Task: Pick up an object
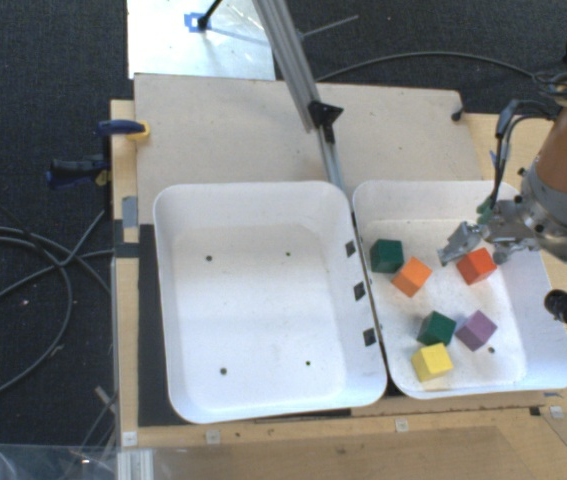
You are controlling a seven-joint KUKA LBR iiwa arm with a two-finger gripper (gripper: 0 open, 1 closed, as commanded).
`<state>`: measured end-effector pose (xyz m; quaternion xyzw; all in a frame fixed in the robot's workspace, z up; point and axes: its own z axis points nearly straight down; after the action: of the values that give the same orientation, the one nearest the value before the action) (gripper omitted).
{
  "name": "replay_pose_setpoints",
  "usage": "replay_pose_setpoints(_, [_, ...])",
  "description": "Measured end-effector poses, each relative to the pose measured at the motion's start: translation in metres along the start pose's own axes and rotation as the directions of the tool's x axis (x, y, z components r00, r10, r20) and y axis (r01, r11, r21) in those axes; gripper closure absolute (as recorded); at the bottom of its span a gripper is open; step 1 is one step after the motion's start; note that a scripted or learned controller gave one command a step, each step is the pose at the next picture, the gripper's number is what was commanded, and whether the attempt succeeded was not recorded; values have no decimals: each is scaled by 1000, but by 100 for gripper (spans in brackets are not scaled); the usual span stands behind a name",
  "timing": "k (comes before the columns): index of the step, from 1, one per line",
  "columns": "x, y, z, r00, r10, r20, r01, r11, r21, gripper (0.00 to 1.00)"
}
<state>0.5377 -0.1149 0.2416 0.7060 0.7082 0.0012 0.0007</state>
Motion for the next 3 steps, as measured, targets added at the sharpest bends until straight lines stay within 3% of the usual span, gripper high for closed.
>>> replay_pose_setpoints(1, [26, 25, -12, 1000, -6, 0, 6, 1000, -3, 0])
replay_pose_setpoints(2, [14, 57, 87, 1000, 0, 1, 0, 1000, 7, 0])
replay_pose_setpoints(3, [32, 27, 153, 1000, 1, -1, -1, 1000, 9, 0])
